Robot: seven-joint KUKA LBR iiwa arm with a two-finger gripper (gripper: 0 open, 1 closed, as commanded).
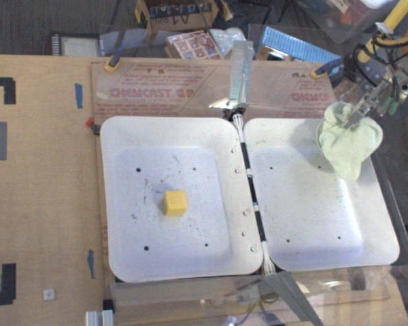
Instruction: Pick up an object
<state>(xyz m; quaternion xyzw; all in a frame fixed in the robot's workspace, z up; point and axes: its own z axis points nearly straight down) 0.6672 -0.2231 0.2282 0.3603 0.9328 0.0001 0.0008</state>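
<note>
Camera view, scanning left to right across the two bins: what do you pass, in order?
Left bin → yellow block → right bin → pale green cloth, hanging from the gripper over the right bin's far right corner.

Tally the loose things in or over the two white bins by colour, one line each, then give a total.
Yellow: 1, the block lying in the left bin.
Pale green: 1, the cloth hanging at the gripper over the far corner of the right bin.
Total: 2
</note>
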